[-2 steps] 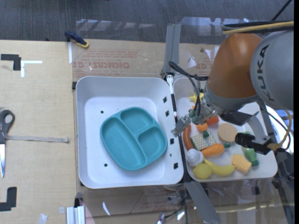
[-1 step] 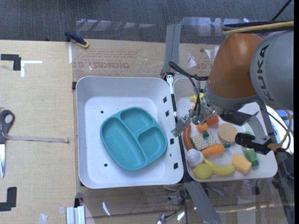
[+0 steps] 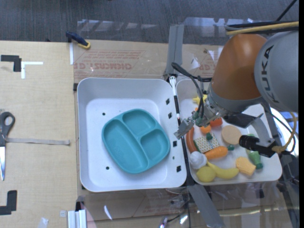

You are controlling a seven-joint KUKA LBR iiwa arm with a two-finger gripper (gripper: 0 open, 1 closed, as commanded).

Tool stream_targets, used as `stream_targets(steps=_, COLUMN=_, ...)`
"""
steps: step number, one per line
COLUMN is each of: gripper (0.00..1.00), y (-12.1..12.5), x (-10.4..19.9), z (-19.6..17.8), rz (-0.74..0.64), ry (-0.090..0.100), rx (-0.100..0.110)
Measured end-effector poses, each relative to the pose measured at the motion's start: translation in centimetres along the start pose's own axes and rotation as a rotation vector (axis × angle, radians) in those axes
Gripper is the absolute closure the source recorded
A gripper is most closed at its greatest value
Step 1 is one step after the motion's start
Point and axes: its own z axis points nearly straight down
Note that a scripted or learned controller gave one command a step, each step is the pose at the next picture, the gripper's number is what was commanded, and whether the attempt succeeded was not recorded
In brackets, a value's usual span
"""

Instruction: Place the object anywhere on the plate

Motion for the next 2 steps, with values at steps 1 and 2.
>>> stream_targets(steps=1, gripper=0.00, y=0.00, x=0.00, z=0.00, rz=0.000, ry=0.000, rx=0.000)
stream_targets(steps=2, gripper=0.00, y=0.00, x=0.00, z=0.00, rz=0.000, ry=0.000, rx=0.000)
